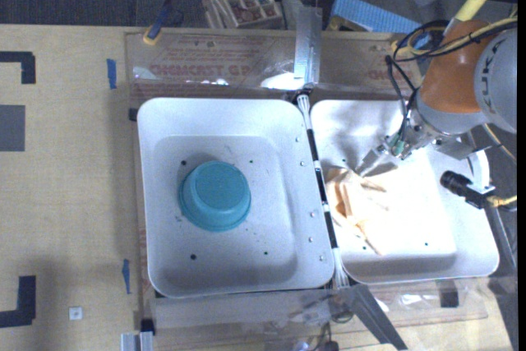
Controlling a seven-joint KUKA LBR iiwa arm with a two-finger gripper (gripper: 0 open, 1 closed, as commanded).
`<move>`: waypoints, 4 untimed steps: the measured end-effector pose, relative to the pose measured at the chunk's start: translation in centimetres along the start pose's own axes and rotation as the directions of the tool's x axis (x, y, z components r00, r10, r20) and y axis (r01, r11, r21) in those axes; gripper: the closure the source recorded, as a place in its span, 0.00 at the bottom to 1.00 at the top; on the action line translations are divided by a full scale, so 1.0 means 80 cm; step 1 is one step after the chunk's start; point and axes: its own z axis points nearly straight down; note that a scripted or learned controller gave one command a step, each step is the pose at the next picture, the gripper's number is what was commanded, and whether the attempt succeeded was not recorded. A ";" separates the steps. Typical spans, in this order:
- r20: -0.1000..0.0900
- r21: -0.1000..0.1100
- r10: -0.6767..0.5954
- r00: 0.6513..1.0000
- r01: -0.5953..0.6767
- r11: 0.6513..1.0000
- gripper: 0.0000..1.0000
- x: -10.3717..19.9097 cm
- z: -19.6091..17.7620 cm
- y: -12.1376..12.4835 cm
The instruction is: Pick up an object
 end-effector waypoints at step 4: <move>-0.001 0.001 0.284 0.959 -0.284 0.959 0.00 0.023 0.000 0.019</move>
